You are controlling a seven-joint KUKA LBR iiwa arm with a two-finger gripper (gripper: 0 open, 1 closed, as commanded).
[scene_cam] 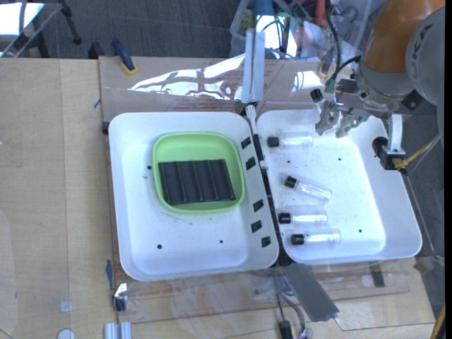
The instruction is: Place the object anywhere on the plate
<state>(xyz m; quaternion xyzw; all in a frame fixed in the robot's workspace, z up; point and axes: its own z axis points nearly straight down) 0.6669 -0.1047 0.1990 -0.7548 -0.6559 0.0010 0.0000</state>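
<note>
Here, arm: reaching in from the upper right of the frame, its orange band showing above the wrist
Fingers (337, 123): hanging over the upper part of the right bin (395, 210), pointing down; whether they are spread or pressed together I cannot tell, and nothing is showing between them
Vials: four clear tubes with black caps are lying in the right bin, at its upper left (289, 140), near its middle (308, 187), and two at its lower left (304, 219) (316, 238)
Plate (199, 144): green, sitting in the left bin (141, 246), carrying a dark ribbed insert (195, 181)
Worktop (49, 189): pale wood, lying under both bins
</note>
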